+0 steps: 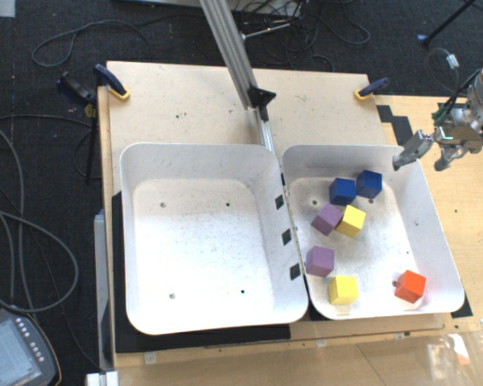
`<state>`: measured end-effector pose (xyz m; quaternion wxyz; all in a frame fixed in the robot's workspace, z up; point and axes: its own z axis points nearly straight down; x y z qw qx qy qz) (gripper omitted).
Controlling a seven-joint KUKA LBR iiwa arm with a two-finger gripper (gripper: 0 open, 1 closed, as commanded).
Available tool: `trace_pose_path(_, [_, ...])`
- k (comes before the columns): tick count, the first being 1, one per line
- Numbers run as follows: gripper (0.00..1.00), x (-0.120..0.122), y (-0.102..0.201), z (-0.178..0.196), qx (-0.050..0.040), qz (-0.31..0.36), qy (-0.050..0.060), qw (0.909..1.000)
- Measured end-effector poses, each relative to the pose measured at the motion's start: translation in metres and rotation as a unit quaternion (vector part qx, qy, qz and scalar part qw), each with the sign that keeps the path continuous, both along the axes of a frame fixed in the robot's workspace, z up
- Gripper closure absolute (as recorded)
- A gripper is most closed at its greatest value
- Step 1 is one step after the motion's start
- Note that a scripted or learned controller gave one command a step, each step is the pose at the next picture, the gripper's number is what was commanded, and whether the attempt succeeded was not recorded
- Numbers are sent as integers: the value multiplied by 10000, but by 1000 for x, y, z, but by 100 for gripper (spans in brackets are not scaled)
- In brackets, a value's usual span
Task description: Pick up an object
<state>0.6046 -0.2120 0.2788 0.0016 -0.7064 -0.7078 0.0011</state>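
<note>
The right bin (435, 240) holds several small cubes. Two blue cubes (343, 190) (370, 183) lie near its back. A purple cube (328, 218) touches a yellow cube (352, 220) in the middle. Another purple cube (320, 260) and a yellow cube (343, 289) sit toward the front. An orange cube (410, 285) rests at the front right corner. My gripper (425, 156) hangs above the bin's back right rim, open, with nothing between its two spread fingers (407, 154).
The left bin (137, 215) lies beside the right one. A metal camera pole (229, 43) slants over the bench to the bins' shared edge. Blue and yellow clamps (111, 82) (370, 88) grip the board's back corners. Cables cover the floor at left.
</note>
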Motion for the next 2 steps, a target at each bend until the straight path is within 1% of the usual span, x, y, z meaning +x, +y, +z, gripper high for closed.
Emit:
trace_pose_path(1, [0, 1, 0, 3, -10, 9, -20, 10000])
trace_pose_path(2, [0, 3, 10, -54, 0, 7, 6, 10000])
